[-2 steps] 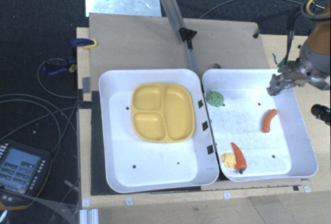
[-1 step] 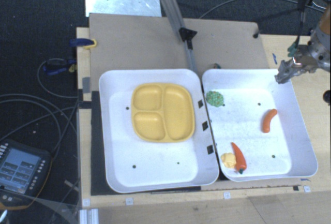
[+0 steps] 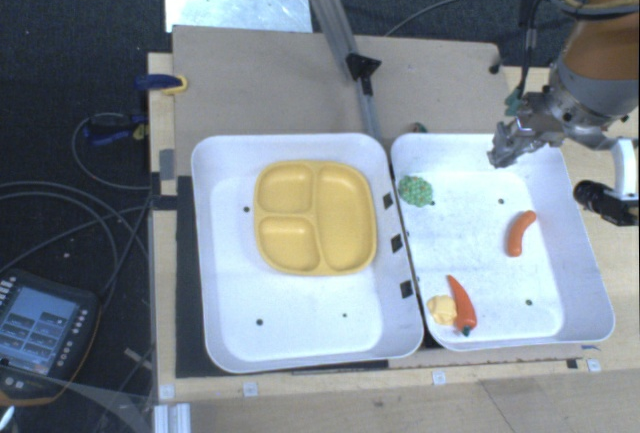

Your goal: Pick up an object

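**White bins, approach stage — nothing grasped yet**

Left bin [image 3: 225,321]: holds a yellow divided plate [image 3: 316,218], three compartments, all bare. Not a likely target.

Right bin [image 3: 580,311]: four candidates. Green broccoli-like toy [image 3: 416,189] at the upper left corner, near the divider. Small yellow piece [image 3: 440,308] at the lower left, touching a red-orange carrot-like toy [image 3: 461,303] that lies tilted beside it. Orange sausage-like toy [image 3: 519,232] toward the right wall, lying apart from the rest.

End effector [image 3: 507,147]: hangs over the bin's upper edge, right of the broccoli and above the sausage in the view. Nothing seen between its fingers; opening cannot be told from this angle.

Judgement: step in hand is approach, pick not begun. Next move calls for choosing a target, centring over it, then descending. The sausage looks the cleanest grasp; the carrot and yellow piece risk a double contact.
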Controlling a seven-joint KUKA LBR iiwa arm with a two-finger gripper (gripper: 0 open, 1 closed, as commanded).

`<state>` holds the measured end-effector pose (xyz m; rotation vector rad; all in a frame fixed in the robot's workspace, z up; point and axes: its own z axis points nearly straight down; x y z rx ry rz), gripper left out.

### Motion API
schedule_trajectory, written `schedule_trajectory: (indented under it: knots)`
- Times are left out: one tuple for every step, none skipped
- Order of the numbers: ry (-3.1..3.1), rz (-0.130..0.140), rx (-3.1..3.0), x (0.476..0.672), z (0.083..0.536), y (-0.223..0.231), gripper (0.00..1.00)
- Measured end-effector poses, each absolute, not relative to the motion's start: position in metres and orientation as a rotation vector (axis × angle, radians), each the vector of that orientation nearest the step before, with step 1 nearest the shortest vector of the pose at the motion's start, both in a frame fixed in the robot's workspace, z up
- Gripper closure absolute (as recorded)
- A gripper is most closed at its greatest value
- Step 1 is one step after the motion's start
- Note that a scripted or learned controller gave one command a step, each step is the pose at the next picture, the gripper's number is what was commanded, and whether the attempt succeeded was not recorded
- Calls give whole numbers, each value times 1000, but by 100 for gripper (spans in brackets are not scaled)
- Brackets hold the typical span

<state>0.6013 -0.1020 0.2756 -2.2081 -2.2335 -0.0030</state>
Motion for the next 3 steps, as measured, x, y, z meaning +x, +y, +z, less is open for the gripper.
schedule_trajectory:
  knots:
    - [-2234,-4,-2209,606,274,-47,100]
    - [-2232,-2,-2209,605,253,4,100]
    - [-2234,-5,-2208,602,254,61,100]
